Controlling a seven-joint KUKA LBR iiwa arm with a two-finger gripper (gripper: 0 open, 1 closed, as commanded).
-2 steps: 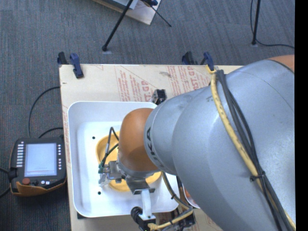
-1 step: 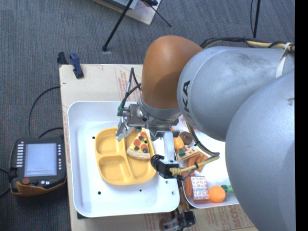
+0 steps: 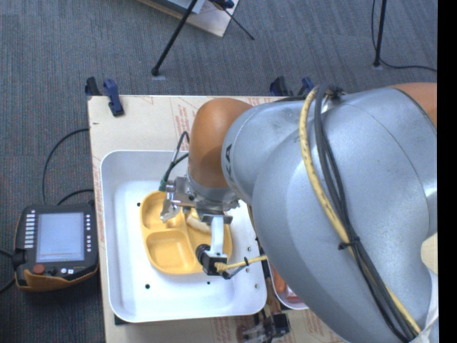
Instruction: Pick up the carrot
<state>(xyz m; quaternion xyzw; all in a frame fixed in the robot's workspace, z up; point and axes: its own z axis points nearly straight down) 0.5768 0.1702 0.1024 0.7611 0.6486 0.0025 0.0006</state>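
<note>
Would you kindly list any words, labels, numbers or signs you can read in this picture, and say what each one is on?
None can be read.
Red printing on the bench board: too faint to read.
Teach pendant screen: blurred, no legible text.
Grey arm, white bin and yellow divided tray: no markings visible.

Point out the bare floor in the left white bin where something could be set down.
In the left bin, bare floor runs along the left wall beside the yellow divided tray, along the front wall below the tray, and in the back-left corner. The middle and right side are crowded by the tray and the gripper over it.
</note>
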